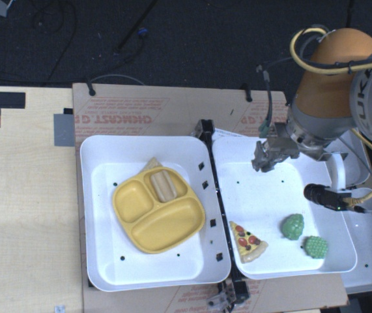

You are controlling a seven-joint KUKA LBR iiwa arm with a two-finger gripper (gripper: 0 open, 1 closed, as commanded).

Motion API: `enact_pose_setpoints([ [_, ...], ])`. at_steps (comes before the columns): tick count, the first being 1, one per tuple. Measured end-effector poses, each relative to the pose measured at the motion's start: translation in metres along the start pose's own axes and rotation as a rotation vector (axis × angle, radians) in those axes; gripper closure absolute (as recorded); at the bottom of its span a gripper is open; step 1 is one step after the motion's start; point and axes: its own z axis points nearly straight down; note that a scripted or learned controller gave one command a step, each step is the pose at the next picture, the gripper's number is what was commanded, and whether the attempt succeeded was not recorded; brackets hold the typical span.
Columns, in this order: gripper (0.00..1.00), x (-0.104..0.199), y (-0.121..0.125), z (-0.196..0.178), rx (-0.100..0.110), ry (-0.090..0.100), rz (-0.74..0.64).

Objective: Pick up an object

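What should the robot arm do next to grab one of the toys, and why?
Probably move the gripper toward the near side of the right bin and lower it over the green toy. The gripper sits over the bin's far end, above bare floor, while the toys, including the pizza slice, lie nearer the front.

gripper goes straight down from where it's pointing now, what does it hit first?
Probably bare floor of the right bin, near its back wall. The gripper hangs well clear of the pizza slice and both green toys; depth is hard to judge.
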Motion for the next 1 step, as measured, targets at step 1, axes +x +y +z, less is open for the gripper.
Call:
enact_pose_setpoints([
  [1, 1.0, 0.0421, 0.0075, 0.0117, 0.001, -0.001, 0.0],
])
